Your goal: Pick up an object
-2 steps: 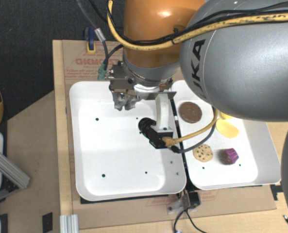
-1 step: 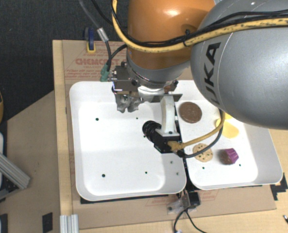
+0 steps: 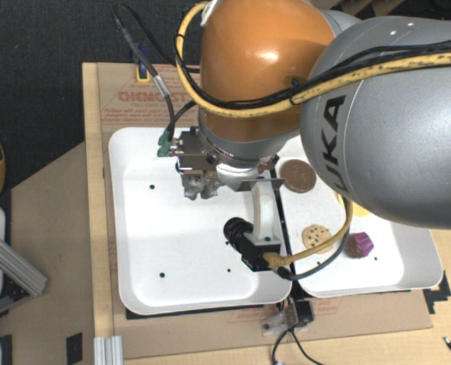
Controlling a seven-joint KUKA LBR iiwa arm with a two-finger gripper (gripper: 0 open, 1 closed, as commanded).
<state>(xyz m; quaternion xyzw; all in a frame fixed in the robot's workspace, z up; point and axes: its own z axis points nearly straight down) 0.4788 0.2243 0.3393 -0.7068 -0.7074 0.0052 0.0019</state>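
Over one bin [image 3: 141,226] your gripper [image 3: 197,177] hangs; you cannot tell whether it is parted or closed. Beyond it, in the other bin [image 3: 408,276], lie a brown disc [image 3: 297,177], cookie [image 3: 315,236] and purple block [image 3: 360,243]. All are probably light and stiff; pinch the block across its sides.

Count: 2 white bins on the worktop, left bin [image 3: 172,234] and right bin [image 3: 385,268]. Loose items: 3, all in the right one. 1 brown disc [image 3: 297,177], 1 speckled cookie [image 3: 315,236], 1 purple block [image 3: 360,243].
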